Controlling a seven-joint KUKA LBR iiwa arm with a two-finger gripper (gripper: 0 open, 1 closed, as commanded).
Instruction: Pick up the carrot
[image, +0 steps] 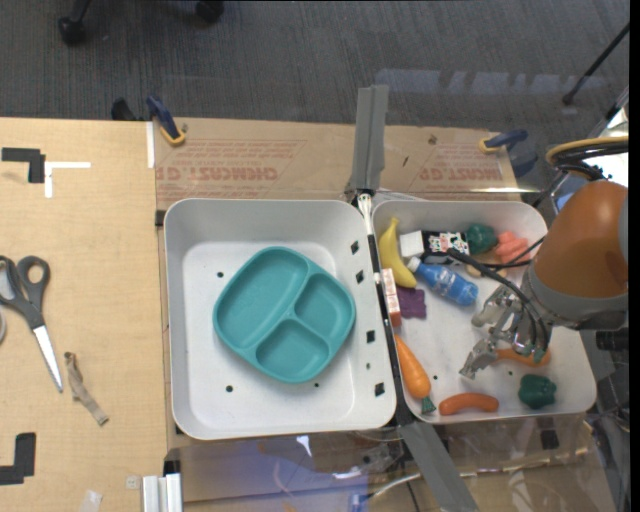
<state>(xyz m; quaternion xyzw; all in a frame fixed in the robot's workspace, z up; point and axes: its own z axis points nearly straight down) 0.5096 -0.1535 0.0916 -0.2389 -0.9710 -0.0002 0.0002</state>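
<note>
The carrot (411, 367) is orange with a green tip and lies along the left wall of the right bin (570, 345), pointing toward the bin's front. My gripper (483, 358) hangs over the middle of that bin, to the right of the carrot and apart from it. It is open with nothing between its fingers. The arm's orange band (590, 240) sits above it at the right.
Around the gripper in the right bin lie a red-orange sausage (468, 403), a green pepper (537, 390), a small orange piece (524, 353), a blue bottle (447, 283), a banana (391, 256) and a purple item (411, 304). The left bin (190, 320) holds a teal divided plate (285, 313).
</note>
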